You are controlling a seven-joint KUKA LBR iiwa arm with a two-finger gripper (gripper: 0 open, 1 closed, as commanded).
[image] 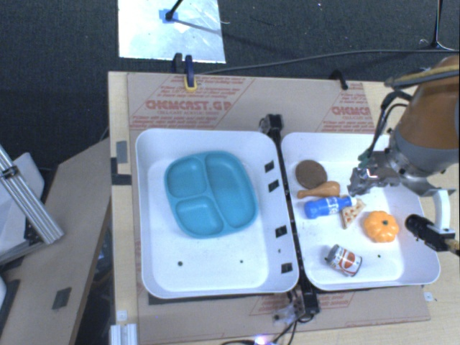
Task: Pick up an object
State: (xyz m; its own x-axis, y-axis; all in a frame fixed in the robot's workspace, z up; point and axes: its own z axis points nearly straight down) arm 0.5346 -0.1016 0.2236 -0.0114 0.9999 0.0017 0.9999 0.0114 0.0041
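The right bin (327,279) holds several small objects: a brown round cookie (311,171), a tan drumstick (320,190), a blue bottle (328,207), a pizza slice (351,213), an orange pumpkin (381,226) and a small can (343,259). My gripper (361,181) hangs over the right bin's upper right part, just right of the drumstick and above the pizza slice. I see nothing between its fingers.
The left bin (165,264) holds a blue divided plate (210,193). A black divider strip (282,200) runs between the bins. The arm's grey and orange body (430,128) covers the right bin's far right corner. A clamp (189,70) sits at the bench's back edge.
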